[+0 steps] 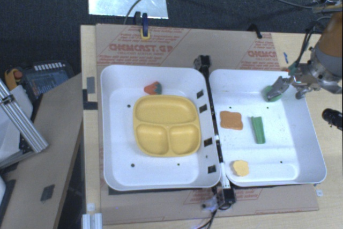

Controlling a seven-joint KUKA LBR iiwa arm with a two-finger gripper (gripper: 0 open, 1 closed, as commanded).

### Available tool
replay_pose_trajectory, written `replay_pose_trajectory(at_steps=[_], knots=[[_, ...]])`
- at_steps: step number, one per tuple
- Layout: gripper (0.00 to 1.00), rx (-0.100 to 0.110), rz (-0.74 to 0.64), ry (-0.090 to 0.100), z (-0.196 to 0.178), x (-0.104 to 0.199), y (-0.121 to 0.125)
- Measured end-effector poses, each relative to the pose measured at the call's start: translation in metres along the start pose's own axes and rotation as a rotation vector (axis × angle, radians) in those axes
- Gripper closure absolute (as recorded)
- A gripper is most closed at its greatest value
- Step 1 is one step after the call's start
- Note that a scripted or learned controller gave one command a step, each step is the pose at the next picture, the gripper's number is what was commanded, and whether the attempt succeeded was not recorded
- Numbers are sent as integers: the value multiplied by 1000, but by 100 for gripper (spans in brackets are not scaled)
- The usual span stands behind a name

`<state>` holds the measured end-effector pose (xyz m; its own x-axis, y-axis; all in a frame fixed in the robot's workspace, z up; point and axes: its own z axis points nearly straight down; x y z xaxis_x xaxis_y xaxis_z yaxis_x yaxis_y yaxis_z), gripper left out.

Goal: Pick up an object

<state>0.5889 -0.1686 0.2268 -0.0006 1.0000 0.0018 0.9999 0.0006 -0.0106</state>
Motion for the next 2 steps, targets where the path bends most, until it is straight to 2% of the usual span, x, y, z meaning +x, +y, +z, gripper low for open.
replay_pose_trajectory(at_steps=[1,2], knots=[[0,-12,-3,-2,-7,0,3],[0,-9,-1,-2,55,2,5]])
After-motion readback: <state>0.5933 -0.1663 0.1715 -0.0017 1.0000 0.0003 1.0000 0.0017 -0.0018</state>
